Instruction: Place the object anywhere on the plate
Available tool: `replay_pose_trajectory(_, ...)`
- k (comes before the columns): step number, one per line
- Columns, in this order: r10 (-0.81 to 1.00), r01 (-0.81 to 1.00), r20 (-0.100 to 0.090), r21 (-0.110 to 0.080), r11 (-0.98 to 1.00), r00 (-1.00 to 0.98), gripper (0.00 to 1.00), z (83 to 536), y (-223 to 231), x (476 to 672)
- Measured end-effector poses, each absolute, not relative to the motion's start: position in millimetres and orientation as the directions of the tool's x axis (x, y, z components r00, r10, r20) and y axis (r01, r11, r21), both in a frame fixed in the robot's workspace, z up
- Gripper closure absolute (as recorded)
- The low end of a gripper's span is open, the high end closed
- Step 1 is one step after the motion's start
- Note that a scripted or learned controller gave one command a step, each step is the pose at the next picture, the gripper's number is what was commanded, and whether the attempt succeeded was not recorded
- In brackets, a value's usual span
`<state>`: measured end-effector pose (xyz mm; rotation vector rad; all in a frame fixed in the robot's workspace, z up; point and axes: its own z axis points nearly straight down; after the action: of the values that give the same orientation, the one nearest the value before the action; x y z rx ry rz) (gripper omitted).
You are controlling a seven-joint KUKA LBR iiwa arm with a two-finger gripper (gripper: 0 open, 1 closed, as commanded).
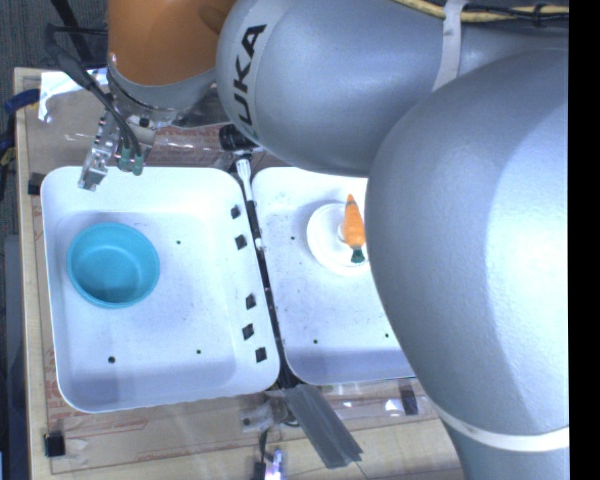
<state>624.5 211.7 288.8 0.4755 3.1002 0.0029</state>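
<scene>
Glossy blue plastic bowl [114,264], smooth matt white bins [140,373], satin grey arm [380,88]

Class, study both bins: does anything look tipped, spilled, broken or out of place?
Nothing stands out. The blue bowl sits upright in the left bin; the orange carrot lies on the white plate in the right bin. No spills or damage visible.

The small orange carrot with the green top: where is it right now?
The orange carrot lies on the round white plate in the right-hand white bin.
</scene>
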Motion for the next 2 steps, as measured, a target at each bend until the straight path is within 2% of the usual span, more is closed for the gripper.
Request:
replay_pose_trajectory(1,0.225,0.225,-0.004,0.001,0.974,-0.974,1.0,326.8,143.5,593.3)
replay_pose_trajectory(2,0.498,0.498,0.003,-0.004,0.867,-0.867,1.0,120.9,158.8,566.7)
